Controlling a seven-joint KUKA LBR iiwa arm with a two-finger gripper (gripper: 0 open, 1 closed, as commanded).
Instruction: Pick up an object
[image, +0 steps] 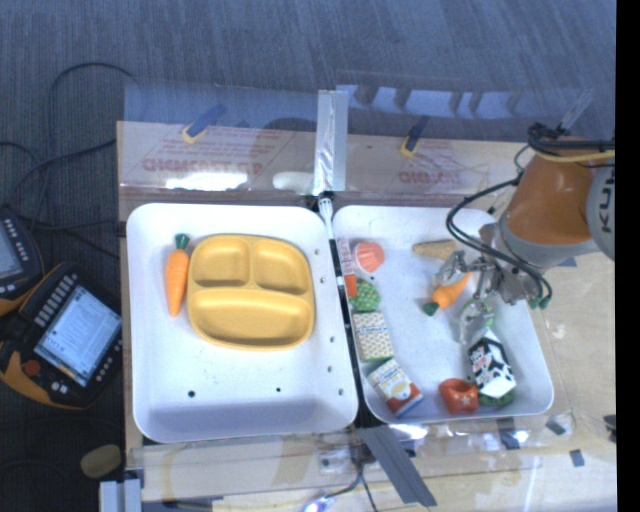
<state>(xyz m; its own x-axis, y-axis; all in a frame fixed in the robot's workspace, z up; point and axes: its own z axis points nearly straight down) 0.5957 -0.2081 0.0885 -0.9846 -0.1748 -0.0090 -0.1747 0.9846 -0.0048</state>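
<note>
My gripper (466, 292) hangs low over the right bin (535, 345), in its upper right part, under the arm's orange band (555, 205). Its fingers (456, 268) stand apart, so it is open. A small orange carrot (447, 292) with a green end lies just left of the fingers; I cannot tell whether they touch it. A black-and-white milk carton (491, 368) lies just below the gripper. A tan bread piece (432, 248) lies above the carrot.
The right bin also holds a red round item (368, 256), a green item (365, 296), a cracker box (373, 335), a juice carton (393, 385) and a red pepper (458, 396). The left bin (150, 380) holds a yellow divided plate (250, 320) and a large carrot (177, 275).
</note>
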